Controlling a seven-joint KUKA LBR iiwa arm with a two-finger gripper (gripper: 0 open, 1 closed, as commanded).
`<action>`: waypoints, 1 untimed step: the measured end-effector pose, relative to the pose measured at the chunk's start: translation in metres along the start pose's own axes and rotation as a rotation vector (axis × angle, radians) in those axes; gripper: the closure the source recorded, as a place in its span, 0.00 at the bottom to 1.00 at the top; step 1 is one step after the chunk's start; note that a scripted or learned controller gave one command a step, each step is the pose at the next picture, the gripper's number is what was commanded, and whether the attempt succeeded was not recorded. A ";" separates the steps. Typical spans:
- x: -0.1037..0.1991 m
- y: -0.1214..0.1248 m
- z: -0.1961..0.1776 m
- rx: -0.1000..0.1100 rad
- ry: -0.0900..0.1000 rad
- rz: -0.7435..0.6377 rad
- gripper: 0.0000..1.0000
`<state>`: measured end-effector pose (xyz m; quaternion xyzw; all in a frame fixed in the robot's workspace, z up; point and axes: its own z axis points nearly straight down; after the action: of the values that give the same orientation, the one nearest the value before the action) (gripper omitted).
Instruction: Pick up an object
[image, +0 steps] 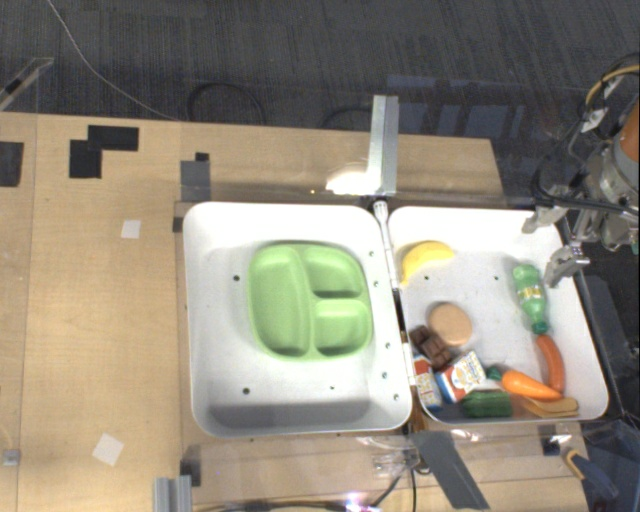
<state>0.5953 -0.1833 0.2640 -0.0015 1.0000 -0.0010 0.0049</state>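
Observation:
The right bin (490, 222) holds several items: a yellow banana-like piece (426, 258) at the back left, a tan round disc (451, 323), a green bottle (529, 294), a red sausage (551, 362), an orange carrot (529, 384), a dark green piece (487, 403), a small carton (462, 376) and a brown block (433, 346). My gripper (548, 243) hangs over the bin's back right corner, just above and to the right of the green bottle. Its two grey fingers (559, 266) stand apart, open, with nothing between them.
The left bin (200, 330) carries a light green divided plate (308, 298). A metal post (384, 140) rises behind the seam between the bins. The arm and its cables (610, 170) fill the top right. Bare wooden bench lies to the left.

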 end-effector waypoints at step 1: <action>0.075 -0.019 0.164 0.001 -0.003 -0.137 0.00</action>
<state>0.5220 -0.2024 0.0996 -0.0697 0.9975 -0.0019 0.0062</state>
